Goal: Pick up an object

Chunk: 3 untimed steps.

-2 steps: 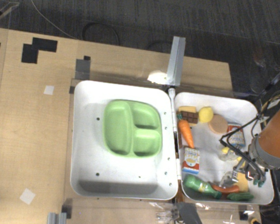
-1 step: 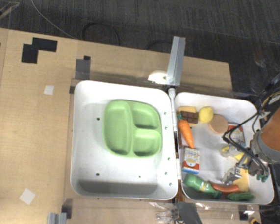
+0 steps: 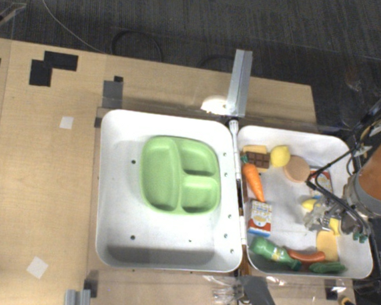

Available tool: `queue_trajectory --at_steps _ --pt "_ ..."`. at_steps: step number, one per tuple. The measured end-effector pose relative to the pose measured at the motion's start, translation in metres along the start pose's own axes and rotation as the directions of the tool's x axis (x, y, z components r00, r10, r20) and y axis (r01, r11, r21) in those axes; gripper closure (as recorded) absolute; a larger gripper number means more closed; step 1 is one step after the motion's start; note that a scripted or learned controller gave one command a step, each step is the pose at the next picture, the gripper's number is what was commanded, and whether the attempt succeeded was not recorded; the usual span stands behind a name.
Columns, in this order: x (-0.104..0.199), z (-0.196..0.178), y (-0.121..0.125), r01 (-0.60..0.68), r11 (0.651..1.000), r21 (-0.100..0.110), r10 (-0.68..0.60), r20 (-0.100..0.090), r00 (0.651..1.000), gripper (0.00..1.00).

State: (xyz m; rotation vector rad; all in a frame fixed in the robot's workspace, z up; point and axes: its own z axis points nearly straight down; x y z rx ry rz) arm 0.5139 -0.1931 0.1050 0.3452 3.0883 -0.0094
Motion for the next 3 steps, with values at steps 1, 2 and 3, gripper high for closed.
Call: queue_trajectory --at_steps 1,2,3 --pt "-0.047 -0.136 0.002 0.008 1.000 -0.001 -0.008 -0.013 1.000 1.00" --pt "-0.113 -0.117 0.013 0.128 0.992 -0.006 -0.128 -0.023 0.991 1.00" --pt "-0.152 -0.131 0.022 0.222 0.975 -0.008 -0.222 -0.020 0.975 1.00"
